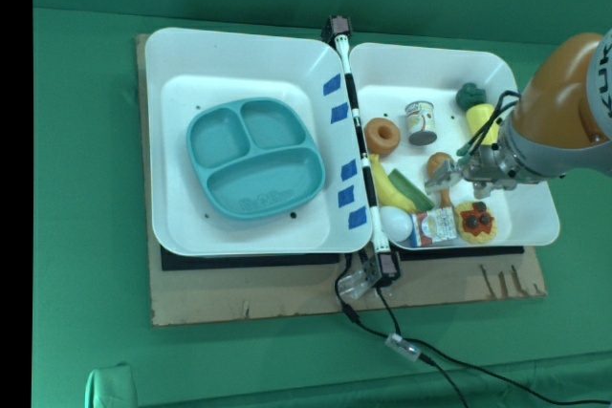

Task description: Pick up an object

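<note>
Presently, two shallow white plastic bins are recorded side by side on the green-covered table [86,158], a taped divider rail [356,143] being set between them so that source and destination are kept apart. One teal three-compartment plastic plate [255,158] is held in the left white bin [172,62], lying flat and centred, judged to be parked clear of the work. All the loose toy items are gathered in the right white bin [516,81], within the arm's reach from the right: one brown ring doughnut [382,136], one small labelled tin can [419,122], one yellow corn cob with dark green leaves [475,110], one yellow banana [385,189], one green pod-like piece [411,190], one white egg [395,224], one small printed carton [437,226], one yellow tart with red berries [476,222], one brown drumstick-shaped piece [440,169]. The grey two-finger gripper [470,169] is placed low over the bin, just beside the drumstick piece, judged the likeliest target; contact cannot be confirmed. Whether the jaws are released or clenched cannot be told. Nothing is seen lifted.
</note>
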`<state>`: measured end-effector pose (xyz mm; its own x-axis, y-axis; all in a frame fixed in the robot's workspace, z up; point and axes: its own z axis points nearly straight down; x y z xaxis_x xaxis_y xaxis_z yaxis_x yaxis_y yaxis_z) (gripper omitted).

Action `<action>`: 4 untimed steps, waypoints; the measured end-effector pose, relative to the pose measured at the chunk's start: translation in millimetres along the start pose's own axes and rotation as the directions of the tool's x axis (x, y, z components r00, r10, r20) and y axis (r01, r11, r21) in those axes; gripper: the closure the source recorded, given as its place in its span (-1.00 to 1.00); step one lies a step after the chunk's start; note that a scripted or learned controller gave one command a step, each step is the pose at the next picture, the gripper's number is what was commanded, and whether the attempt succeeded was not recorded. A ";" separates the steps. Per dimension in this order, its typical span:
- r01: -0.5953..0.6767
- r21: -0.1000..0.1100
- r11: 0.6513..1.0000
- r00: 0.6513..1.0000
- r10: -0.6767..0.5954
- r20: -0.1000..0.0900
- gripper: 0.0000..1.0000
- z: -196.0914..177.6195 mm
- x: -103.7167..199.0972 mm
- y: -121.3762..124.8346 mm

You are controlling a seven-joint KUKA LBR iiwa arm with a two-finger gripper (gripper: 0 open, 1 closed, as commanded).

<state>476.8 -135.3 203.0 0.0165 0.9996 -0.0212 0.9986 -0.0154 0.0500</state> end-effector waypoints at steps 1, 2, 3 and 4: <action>0.009 0.028 1.000 1.000 -0.009 -0.013 -1.00 17.8 13.9 64.1; 0.002 0.013 1.000 1.000 -0.002 -0.007 1.00 2.6 10.2 67.4; 0.010 0.038 0.999 1.000 -0.010 -0.018 1.00 -79.7 64.3 22.2; 0.010 0.038 0.999 1.000 -0.010 -0.018 -1.00 -79.6 64.3 22.2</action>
<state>496.1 -69.6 282.3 0.0059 1.0000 -0.0037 0.9999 -0.0059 0.0120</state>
